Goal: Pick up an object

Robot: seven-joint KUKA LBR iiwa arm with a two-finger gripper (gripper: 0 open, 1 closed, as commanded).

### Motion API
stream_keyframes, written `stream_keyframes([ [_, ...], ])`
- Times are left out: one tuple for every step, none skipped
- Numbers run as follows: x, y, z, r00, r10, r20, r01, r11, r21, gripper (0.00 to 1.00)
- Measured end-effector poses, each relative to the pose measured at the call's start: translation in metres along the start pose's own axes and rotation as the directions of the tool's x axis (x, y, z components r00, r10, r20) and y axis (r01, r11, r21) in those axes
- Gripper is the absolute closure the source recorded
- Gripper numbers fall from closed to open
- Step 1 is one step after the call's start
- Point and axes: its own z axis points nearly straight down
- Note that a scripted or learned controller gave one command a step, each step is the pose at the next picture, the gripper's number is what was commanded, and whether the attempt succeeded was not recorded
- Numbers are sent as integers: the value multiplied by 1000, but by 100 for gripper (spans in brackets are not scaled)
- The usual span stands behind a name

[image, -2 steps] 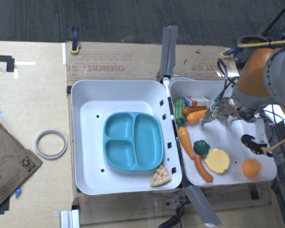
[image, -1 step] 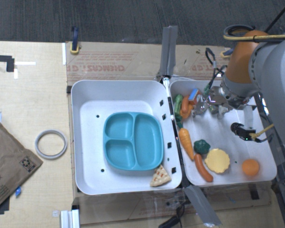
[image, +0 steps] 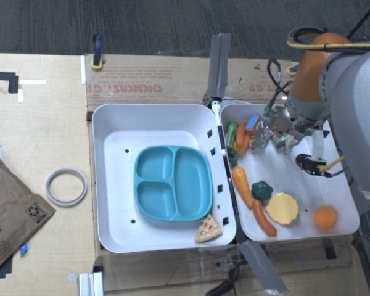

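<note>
My gripper [image: 272,134] hovers near the orange pepper [image: 241,138]; I cannot tell its state. Light, slick plastic; I'd grasp mid-body.

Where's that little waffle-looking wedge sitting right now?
The waffle wedge lies in the left bin, at its near right corner, just below the blue divided plate and touching its edge.

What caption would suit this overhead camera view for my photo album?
Robot arm's gripper reaches into the right bin of toy food, beside a blue divided plate in the left bin.
</note>
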Motion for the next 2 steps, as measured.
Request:
stream_keyframes([
  [-95,16,-124,998,-62,-10,61,996,-68,0],
  [-60,26,-14,984,-178,-2,177,982,-70,0],
])
